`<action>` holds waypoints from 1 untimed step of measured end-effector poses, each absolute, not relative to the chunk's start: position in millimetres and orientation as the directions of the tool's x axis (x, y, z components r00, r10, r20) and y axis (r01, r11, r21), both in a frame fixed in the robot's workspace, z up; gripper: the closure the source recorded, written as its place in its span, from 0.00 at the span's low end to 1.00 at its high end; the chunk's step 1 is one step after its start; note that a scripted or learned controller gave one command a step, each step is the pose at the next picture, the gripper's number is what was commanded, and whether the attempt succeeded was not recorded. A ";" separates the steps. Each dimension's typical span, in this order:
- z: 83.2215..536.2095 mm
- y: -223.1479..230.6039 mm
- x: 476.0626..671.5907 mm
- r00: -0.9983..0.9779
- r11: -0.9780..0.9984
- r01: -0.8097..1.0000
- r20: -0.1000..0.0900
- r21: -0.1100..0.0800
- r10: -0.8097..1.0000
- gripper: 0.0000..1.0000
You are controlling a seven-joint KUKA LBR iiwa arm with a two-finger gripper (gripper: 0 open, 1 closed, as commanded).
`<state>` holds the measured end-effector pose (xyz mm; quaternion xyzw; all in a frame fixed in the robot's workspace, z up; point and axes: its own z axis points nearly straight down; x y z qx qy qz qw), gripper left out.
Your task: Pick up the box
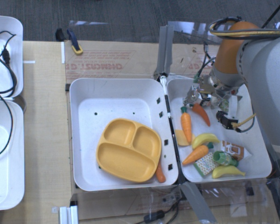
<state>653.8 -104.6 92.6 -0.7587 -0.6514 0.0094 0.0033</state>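
Near the right bin's [256, 139] front edge lies the box [205, 164], flat among toy food (long axis slanted). It sits well below the gripper [196, 96], whose closure I cannot tell.

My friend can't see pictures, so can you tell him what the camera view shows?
A grey robot arm's hand hangs over the right white bin, above toy carrots, bananas and a small box. The left white bin holds a yellow divided plate.
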 end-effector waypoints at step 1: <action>92.6 -104.6 653.8 0.151 -0.151 0.988 -0.010 -0.017 0.988 0.00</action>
